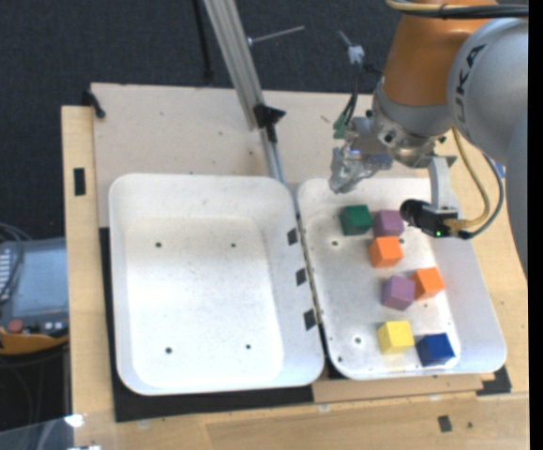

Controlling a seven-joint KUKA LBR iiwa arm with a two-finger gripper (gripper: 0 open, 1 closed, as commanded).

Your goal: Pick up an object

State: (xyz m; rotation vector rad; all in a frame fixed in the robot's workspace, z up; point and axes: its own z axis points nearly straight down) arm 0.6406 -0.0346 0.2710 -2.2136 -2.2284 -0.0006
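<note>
Arm enters from 3 o'clock, wrist bent down, gripper poised over the right bin's far rim at 12 o'clock; finger gap too blurred to tell, nothing seen held. Green cube sits just below it, touching a purple cube. Orange cube beside those; further cubes lie toward 5 o'clock.
</note>
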